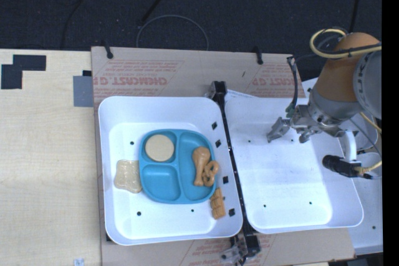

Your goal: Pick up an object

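Farthest left in the left bin point(107, 134) lies a pale flat piece point(128, 175), just beside the blue tray point(163, 187). On that tray sit a round tan disc point(159, 147) in the upper left compartment and a knobbly brown piece point(204, 166) in the right one, long axis running near to far. A small brown chunk point(217, 203) lies off the tray's lower right corner. Across the divider, over the right bin point(293, 221), hangs the hand point(290, 133), fingers spread wide and holding nothing. Every pickable thing lies well to its left, so I judge the coming move a reach leftward across the divider, the brown pieces being nearest.
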### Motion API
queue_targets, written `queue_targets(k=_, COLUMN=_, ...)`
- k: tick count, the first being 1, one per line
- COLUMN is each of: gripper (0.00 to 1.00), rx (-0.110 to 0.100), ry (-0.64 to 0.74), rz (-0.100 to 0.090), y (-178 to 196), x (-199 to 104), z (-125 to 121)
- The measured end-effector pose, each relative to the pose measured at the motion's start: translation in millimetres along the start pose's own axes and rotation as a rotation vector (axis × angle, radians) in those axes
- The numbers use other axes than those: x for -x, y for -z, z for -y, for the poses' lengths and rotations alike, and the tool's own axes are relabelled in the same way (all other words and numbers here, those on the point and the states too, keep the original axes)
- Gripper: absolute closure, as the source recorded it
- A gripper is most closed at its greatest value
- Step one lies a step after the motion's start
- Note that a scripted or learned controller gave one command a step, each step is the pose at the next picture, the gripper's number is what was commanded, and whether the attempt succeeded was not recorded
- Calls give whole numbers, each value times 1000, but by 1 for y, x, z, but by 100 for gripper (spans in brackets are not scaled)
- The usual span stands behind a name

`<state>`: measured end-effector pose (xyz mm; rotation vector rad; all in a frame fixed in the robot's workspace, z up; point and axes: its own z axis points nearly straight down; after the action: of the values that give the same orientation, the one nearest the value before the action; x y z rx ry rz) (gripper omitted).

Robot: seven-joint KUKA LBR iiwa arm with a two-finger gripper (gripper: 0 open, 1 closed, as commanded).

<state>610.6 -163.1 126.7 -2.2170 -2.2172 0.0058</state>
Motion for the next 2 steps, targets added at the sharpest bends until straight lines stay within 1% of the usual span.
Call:
queue_targets(k=1, gripper=100, rx=3, ry=-1, rz=1, y=13, x=1, z=-1)
queue_targets(k=2, gripper=100, rx=9, ry=0, rz=3, y=57, x=6, z=-5)
